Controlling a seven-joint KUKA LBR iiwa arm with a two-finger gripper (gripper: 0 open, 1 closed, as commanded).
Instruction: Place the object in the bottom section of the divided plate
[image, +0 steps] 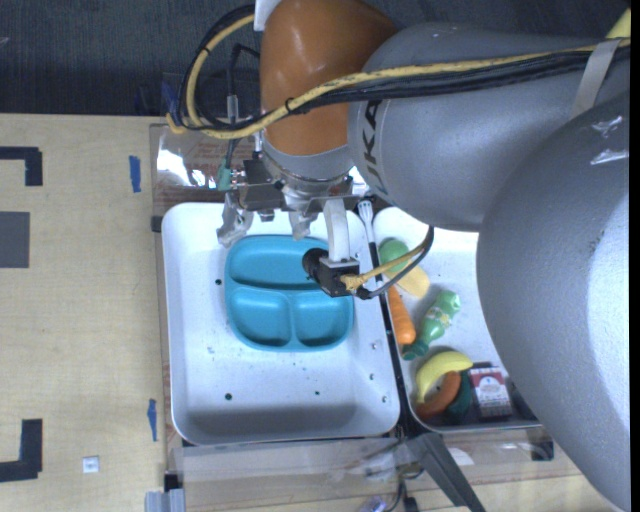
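Observation:
A blue divided plate (290, 300) lies in the left white bin (200, 330), with one wide section at the far side and two smaller sections at the near side. My gripper (266, 232) hangs over the plate's far edge, below the orange wrist band. Its two metal fingers (232, 226) stand apart and open, with only the blue plate visible between them. A black connector (326, 270) on a yellow cable hangs over the plate's right rim. All sections of the plate that I can see look bare.
The right bin (520, 425) holds a carrot (401, 318), a green bottle (438, 316), a banana (441, 366), a red and white box (487, 390) and other toy foods. The grey arm covers that bin's far right part.

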